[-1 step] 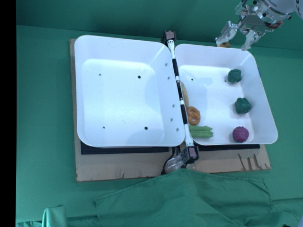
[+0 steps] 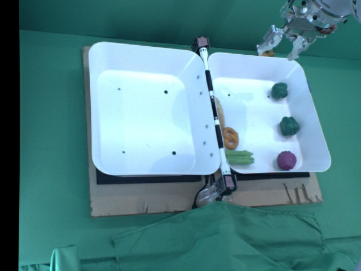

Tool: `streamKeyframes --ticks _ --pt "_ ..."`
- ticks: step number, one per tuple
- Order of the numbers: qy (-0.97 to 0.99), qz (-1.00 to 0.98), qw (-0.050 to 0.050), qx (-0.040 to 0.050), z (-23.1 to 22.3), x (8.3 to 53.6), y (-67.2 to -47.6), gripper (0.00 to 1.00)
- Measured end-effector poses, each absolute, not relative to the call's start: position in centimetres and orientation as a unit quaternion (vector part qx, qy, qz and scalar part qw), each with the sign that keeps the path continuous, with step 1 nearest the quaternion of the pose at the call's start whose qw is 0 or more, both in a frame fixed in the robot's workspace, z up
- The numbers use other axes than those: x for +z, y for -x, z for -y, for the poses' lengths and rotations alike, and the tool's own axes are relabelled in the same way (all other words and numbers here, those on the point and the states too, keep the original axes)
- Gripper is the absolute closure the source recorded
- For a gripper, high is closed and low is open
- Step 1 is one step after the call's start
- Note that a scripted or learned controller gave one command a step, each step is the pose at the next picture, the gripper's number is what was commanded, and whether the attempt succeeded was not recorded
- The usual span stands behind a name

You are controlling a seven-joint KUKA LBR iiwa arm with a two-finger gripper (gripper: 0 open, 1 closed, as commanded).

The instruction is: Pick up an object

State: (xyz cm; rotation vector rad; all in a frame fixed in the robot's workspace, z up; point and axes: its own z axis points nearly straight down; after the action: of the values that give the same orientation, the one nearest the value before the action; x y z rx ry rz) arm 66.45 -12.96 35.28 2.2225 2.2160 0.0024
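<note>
Camera view is looking down the bench from the near edge, where a rumpled green cloth (image 2: 225, 236) is lying over the front of the cardboard base (image 2: 113, 199). Just beyond it, the left bin (image 2: 146, 109) is sitting with a bare floor and plenty of open room, its right wall meeting the right bin (image 2: 316, 145) along the black-and-white divider bar (image 2: 210, 95).

Working through the right bin now, near to far: the purple ball (image 2: 286, 160) is resting near the front right corner, and the green bean pod (image 2: 240, 157) is lying by the front left corner against the divider side. Just behind the pod, the pretzel (image 2: 230, 137) is sitting close to the left wall. Further back along the right wall, a dark green pepper (image 2: 289, 126) is sitting mid-bin, and a second green piece (image 2: 279, 90) is sitting nearer the back right corner. The middle of this bin's floor is lying open.

Farthest back, the gripper (image 2: 282, 48) is hanging above the back rim of the right bin near its right corner, fingers spread wide. Something small and orange is peeking beside the left finger, but I cannot tell what it is. Every object in the bin is sitting nearer the camera than the gripper, well apart from it.
</note>
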Motion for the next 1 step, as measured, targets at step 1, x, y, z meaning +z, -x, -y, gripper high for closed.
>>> streamKeyframes --ticks 1 --pt "-0.708 -0.706 0.000 -0.0011 12.09 30.58 -66.57 0.00"
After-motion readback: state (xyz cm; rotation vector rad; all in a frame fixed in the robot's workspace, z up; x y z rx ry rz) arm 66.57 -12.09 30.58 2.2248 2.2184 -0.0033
